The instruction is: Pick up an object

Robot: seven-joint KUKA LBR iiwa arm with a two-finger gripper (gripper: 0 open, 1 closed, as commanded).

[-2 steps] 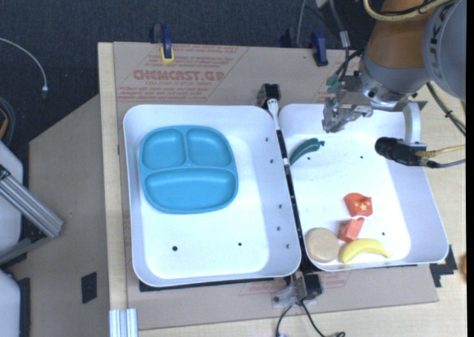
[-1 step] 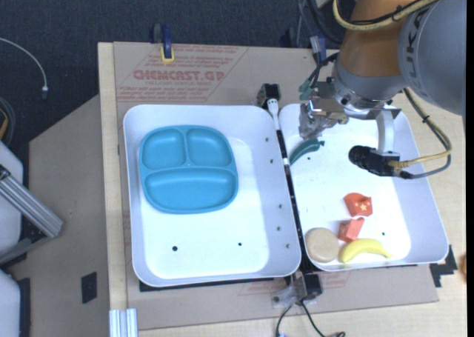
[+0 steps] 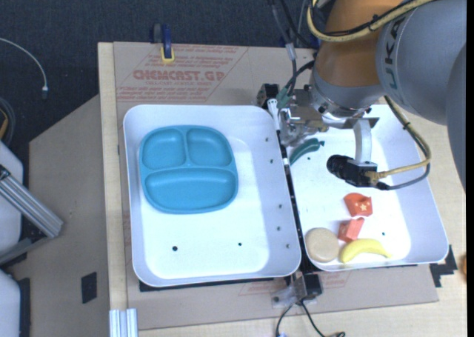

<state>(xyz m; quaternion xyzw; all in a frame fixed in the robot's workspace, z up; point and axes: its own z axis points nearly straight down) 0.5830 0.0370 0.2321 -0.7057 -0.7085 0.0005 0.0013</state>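
Note:
My gripper (image 3: 298, 129) hangs below the orange wrist band over the far left corner of the right bin (image 3: 415, 217), close to the wall between the two bins. A small teal object (image 3: 305, 149) lies just under and in front of it; I cannot tell whether they touch. Near the front of the same bin lie a red piece (image 3: 358, 204), an orange-red piece (image 3: 350, 229), a round beige piece (image 3: 322, 244) and a yellow banana (image 3: 363, 250).
The left bin (image 3: 215, 247) holds a blue divided plate (image 3: 189, 168) in its far half. A black connector with a yellow cable (image 3: 351, 169) hangs from the arm over the middle of the right bin. The arm's grey body covers the bin's far right.

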